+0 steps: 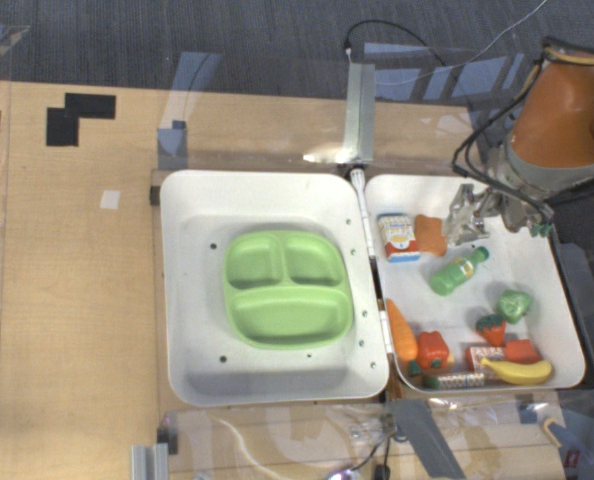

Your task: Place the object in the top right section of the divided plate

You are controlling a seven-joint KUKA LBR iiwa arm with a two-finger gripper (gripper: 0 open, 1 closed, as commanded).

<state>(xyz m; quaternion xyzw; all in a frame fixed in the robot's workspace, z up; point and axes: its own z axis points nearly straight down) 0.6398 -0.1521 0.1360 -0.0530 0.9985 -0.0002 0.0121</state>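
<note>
A green divided plate point(288, 290) lies in the left white bin point(192, 268); its top right section point(312, 259) holds nothing. My gripper point(466, 224) hangs over the upper part of the right bin point(567, 313), below the orange band of the arm. Just left of the gripper lies a brown slice point(429, 235), beside a small white carton point(398, 237). A green bottle point(457, 271) lies just below the gripper. I see nothing lifted off the bin floor.
The right bin also holds a carrot point(402, 331), a red pepper point(433, 348), a strawberry point(491, 328), a green vegetable point(514, 305), a banana point(517, 371) and a small box point(462, 360). A metal divider point(362, 183) separates the bins.
</note>
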